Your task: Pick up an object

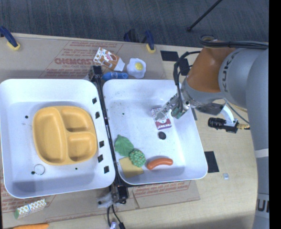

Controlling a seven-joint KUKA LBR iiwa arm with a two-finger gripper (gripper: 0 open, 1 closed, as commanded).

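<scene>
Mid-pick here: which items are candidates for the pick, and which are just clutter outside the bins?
Job: gripper; red packet; sausage; green toys; cheese wedge; black disc.

Lying about: yellow tray in left bin; carton; egg; blue clamps.

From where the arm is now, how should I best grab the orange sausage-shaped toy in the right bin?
Grip the orange sausage-shaped toy across its narrow middle, coming straight down from above. It lies flat and lengthwise, roughly parallel to the near wall of the right white bin, so close the tool across its short width. Its left end sits close to the green bumpy toy; the middle and right end look freer.
</scene>
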